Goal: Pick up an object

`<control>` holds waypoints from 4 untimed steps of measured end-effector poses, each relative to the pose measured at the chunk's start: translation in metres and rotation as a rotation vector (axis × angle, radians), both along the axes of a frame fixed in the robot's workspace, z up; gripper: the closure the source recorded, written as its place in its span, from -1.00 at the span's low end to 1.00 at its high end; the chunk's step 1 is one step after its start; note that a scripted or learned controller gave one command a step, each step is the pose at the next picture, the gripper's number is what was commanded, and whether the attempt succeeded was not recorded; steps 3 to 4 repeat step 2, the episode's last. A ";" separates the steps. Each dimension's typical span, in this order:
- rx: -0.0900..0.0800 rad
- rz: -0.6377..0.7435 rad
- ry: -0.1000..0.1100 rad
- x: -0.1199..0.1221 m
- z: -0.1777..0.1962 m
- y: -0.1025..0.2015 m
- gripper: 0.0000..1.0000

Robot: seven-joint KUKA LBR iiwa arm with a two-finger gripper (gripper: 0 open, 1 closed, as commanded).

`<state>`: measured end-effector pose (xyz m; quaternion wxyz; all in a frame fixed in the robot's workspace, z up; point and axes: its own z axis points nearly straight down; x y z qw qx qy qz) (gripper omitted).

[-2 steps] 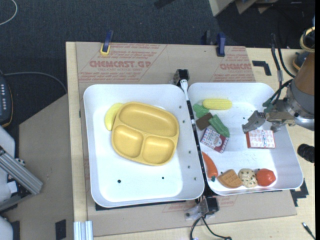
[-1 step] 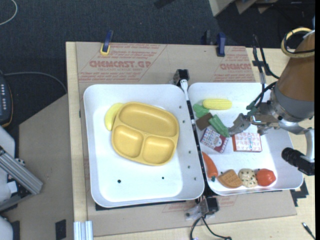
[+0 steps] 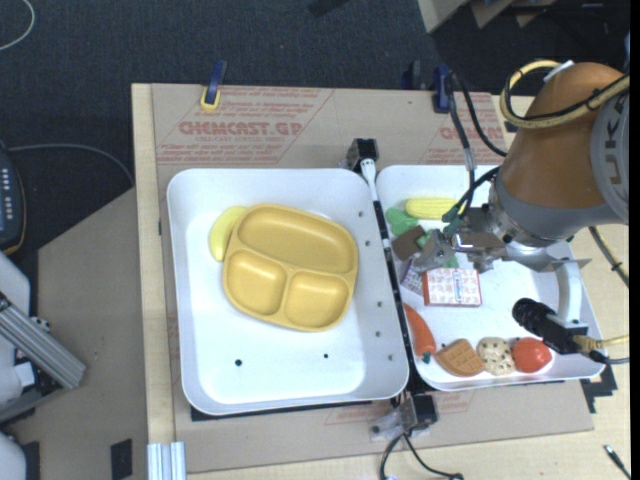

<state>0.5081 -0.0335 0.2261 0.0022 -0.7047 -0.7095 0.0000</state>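
Note:
My gripper [image 3: 437, 255] hangs low over the left part of the right bin [image 3: 440, 175]. It is just above a red and white box [image 3: 452, 289] and beside a brown piece [image 3: 407, 244]. A yellow corn cob [image 3: 430, 207] and a green item [image 3: 402, 218] lie behind it. Along the bin's front lie an orange-red carrot-like piece [image 3: 421, 330], a slice of toast [image 3: 458, 358], a cookie [image 3: 492, 350] and a red tomato [image 3: 532, 354]. I see nothing held by the gripper.
The left bin [image 3: 190, 298] holds a yellow divided plate [image 3: 290, 266] turned at an angle, with a yellow banana-like piece [image 3: 222, 230] sticking out from under its left edge. Bare white floor lies in front of the plate. The arm's orange band [image 3: 565, 138] hangs over the right bin's back right.

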 end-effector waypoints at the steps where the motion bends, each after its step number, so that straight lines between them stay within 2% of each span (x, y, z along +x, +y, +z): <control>1: 0.000 0.000 0.001 -0.013 -0.012 0.055 1.00; 2: -0.001 -0.005 -0.001 -0.024 0.000 0.064 1.00; 4: -0.001 -0.005 -0.001 -0.024 0.000 0.064 1.00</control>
